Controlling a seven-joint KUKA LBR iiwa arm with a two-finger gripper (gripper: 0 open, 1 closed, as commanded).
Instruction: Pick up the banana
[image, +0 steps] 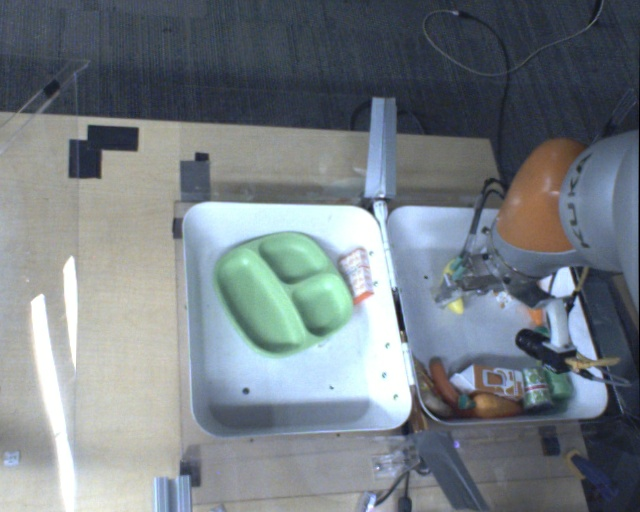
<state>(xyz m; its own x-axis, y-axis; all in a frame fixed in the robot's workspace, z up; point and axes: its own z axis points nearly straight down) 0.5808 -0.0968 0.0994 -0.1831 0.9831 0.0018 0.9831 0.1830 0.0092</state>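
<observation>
Green tray (285, 290) in left bin (215, 400), tool (455, 290) in right bin (420, 235), grip unclear

green tray (283, 290), white bins (300, 410), orange band (535, 195)

Divided plate (285, 290) in left bin (215, 400); gripper (462, 285) over right bin (425, 230).

The claw (455, 290) hangs low in the right bin (425, 235), something yellow-green at its tip. Below it, toys crowd the bin's near edge. To its left, a green divided plate (285, 290) fills the left bin (210, 330).
</observation>
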